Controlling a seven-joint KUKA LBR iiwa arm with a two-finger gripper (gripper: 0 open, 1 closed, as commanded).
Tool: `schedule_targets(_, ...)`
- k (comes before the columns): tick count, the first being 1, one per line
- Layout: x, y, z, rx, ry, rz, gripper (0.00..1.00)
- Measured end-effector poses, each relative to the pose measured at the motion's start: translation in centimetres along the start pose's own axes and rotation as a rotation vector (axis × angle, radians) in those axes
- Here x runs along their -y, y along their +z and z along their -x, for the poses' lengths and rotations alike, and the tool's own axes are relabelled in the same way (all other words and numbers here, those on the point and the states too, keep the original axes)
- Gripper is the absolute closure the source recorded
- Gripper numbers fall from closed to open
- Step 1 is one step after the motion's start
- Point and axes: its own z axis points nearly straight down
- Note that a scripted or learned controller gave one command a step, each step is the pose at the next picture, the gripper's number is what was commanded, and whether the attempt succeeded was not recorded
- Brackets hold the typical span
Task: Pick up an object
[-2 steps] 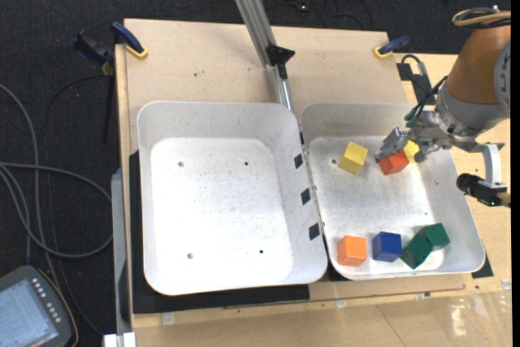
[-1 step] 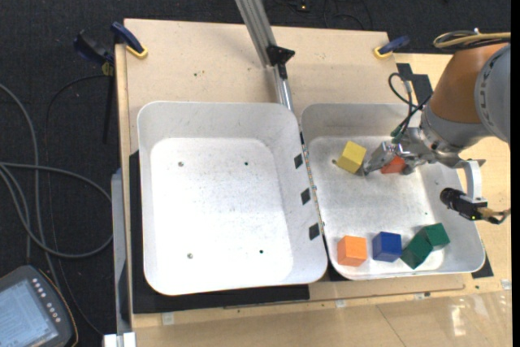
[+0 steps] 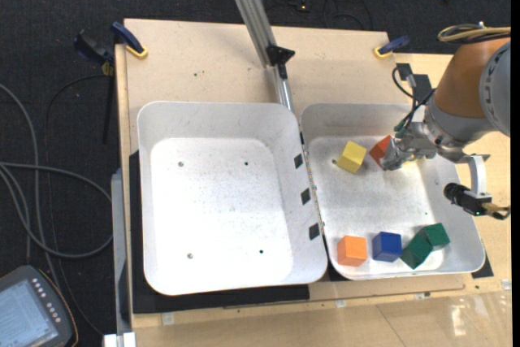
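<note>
Gripper (image 3: pixel 393 157) is down in the right bin (image 3: pixel 455 256), far-right part, touching a red-orange block (image 3: pixel 379 148). Can't tell if the claw is apart or clamped on it; the wrist hides that. Yellow block (image 3: pixel 353 157) sits just left of the red-orange one. Along the near wall, left to right: orange block (image 3: pixel 352 249), blue block (image 3: pixel 387 246), two green blocks (image 3: pixel 425 245) touching each other. Left bin (image 3: pixel 162 126) sits alongside.

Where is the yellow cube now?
The yellow cube lies in the right bin, in its upper part, just left of the red block at the end effector.
</note>
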Motion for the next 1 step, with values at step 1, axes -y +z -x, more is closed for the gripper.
schedule_targets(1, -0.76, -5.66, 0.88, 0.002, -0.001, 0.005, 1.00)
